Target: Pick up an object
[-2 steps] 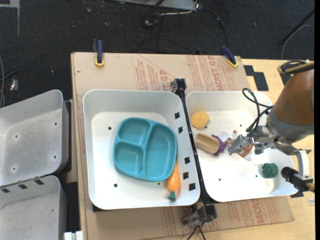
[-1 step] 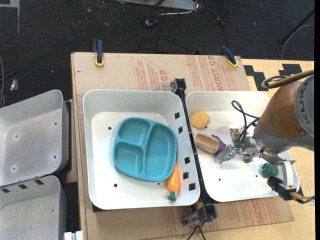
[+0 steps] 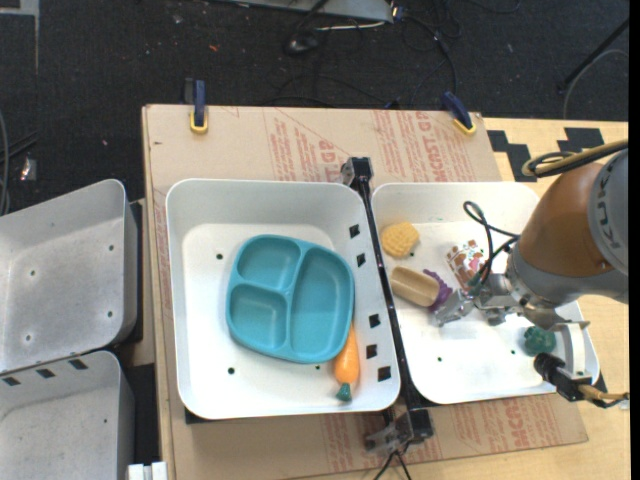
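Grey metal gripper (image 3: 452, 310) sits low in the right white bin (image 3: 470, 378), touching a purple toy (image 3: 441, 293); its grip state cannot be told.

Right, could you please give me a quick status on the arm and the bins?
Pincer low in right bin, beside bread roll and purple toy. No grasp visible. Waffle behind; carrot and blue tray in left bin.

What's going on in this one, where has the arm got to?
The arm is reaching into the right bin, with its gripper low beside a tan bread-like piece and a purple item. Nothing is clearly between its fingers. A round waffle and a green toy also lie there. The left bin holds a blue divided plate and a carrot.
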Motion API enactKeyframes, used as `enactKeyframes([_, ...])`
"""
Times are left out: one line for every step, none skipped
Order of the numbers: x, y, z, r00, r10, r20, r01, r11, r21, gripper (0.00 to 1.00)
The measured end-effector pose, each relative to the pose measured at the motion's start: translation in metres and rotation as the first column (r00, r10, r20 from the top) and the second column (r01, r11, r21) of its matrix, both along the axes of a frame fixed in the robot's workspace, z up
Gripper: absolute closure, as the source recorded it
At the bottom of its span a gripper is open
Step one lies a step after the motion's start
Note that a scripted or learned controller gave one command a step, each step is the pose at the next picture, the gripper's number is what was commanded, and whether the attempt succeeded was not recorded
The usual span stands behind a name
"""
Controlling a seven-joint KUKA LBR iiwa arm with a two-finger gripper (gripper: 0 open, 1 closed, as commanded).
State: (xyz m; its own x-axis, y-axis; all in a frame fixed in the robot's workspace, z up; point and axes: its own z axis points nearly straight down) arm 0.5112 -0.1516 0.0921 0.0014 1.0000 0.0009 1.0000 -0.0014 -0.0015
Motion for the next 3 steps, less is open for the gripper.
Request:
enactKeyframes([0.000,0.000,0.010,1.000,-0.001,0.002,0.001,1.000,-0.001,1.00])
enactKeyframes([0.002,-0.001,0.074,1.000,0.004,0.007,-0.004,1.000,-0.003,1.00])
enactKeyframes([-0.004,-0.003,0.120,1.000,0.004,0.007,-0.004,1.000,-0.003,1.00])
